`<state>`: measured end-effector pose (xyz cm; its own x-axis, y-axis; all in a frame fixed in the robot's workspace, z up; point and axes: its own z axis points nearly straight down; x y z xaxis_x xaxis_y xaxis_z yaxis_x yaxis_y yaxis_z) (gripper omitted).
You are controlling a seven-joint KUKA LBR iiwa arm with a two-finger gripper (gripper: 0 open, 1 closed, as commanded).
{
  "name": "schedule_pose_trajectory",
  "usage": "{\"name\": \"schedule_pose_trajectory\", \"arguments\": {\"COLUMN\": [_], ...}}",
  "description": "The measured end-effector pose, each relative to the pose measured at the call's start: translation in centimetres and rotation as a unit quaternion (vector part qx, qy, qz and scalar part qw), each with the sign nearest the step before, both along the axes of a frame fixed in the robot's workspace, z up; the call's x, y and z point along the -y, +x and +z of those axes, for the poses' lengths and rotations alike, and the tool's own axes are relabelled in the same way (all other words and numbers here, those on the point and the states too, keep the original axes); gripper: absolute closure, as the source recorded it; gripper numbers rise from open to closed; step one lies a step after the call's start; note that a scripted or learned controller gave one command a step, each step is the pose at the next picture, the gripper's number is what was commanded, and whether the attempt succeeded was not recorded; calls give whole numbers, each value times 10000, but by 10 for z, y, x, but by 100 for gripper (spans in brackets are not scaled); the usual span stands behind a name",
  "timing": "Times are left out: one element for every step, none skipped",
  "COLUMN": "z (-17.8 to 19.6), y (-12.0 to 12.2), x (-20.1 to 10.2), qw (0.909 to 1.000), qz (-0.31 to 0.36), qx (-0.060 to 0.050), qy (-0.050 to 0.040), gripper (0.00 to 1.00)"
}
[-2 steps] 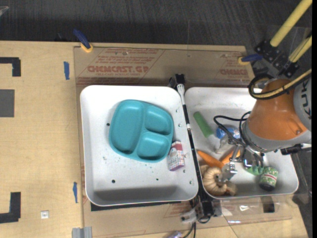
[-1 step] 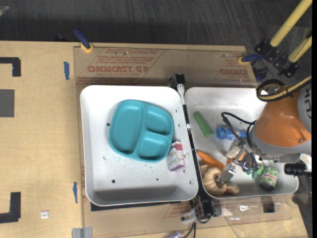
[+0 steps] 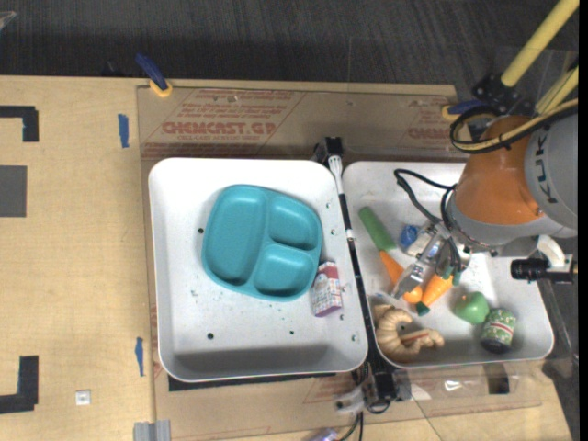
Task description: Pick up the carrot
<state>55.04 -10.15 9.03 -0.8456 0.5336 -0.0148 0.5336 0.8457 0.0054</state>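
Hovering low in the right bin, the claw is at the carrot, which lies just below it; whether its fingers grip it, I cannot tell.

A robotics lab or test cell, not a home. The table is bare board marked with black tape squares and blue tape tabs, a blue clamp grips its far edge, and loose cables run behind the pincer along the grey arm.
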Motion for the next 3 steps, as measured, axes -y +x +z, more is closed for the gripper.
{"name": "schedule_pose_trajectory", "arguments": {"z": [13,97,95], "y": [4,-43,-44], "x": [0,-69,-67], "qw": [10000,9991,9992], "qz": [11,419,400], "qx": [66,-26,-55], "qy": [-21,18,13], "gripper": [100,100,0]}}
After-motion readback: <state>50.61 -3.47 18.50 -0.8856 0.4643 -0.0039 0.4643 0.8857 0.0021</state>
